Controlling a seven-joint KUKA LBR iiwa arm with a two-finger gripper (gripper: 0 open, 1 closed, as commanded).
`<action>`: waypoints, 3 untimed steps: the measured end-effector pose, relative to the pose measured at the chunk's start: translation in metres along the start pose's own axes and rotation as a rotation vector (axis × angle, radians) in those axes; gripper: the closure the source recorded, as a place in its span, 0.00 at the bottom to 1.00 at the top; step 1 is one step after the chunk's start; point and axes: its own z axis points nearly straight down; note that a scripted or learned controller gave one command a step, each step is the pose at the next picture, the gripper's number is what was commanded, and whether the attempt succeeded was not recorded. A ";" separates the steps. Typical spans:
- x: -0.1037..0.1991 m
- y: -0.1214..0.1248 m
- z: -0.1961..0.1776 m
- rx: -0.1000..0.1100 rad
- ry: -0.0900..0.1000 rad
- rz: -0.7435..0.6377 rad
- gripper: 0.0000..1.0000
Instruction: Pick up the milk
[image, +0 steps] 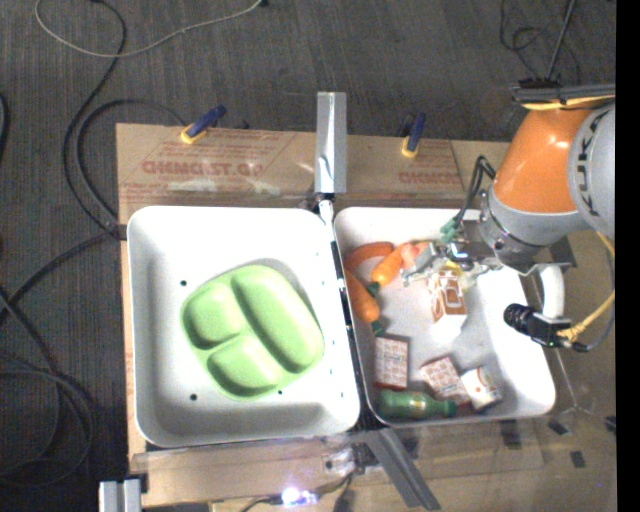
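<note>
The gripper (447, 255) is seen above the right bin's (530, 395) far edge, fingers' state unclear. The milk (449, 296), just beside it, should be straddled squarely before closure.

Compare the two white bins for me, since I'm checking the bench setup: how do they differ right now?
The left bin carries a single item, a green sectioned tray; the right bin carries many small things, among them a green bottle and an orange carrot-like piece. The left bin looks wider than the right bin. The gripper sits over the right bin, not the left. Both are shallow, white and set side by side.
</note>
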 end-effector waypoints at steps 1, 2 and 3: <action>-0.053 -0.021 -0.004 -0.002 -0.002 -0.088 0.00; -0.085 0.003 0.115 -0.009 -0.003 -0.175 0.00; -0.085 0.003 0.108 -0.006 -0.002 -0.174 1.00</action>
